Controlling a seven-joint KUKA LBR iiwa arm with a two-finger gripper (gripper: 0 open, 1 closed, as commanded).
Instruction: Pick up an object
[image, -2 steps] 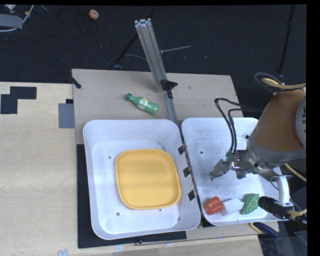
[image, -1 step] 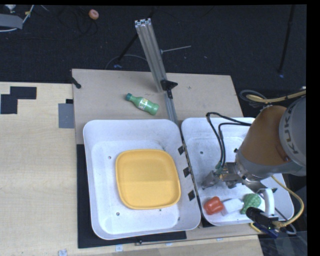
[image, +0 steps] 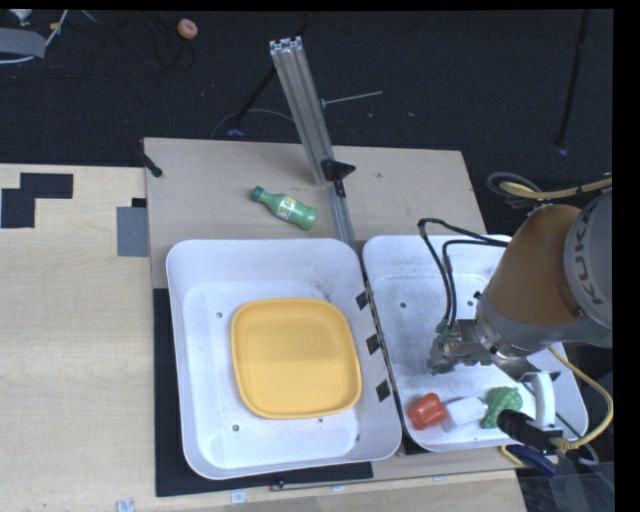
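Note:
My gripper (image: 447, 356) hangs low over the right bin (image: 410, 290), just above the bin floor near its middle. A red pepper-like object (image: 427, 409) lies a little below the gripper near the bin's front edge. Next to it lies a small white object (image: 464, 411), and a green leafy object (image: 502, 404) sits to the right of that. A yellow square plate (image: 295, 356) rests in the left bin (image: 200, 270). The arm's grey and orange body covers the right part of the right bin.
A green bottle (image: 285, 207) lies on its side on the board behind the bins. A slanted aluminium bar (image: 312, 110) stands behind the gap between the bins. Black cables loop over the right bin's back.

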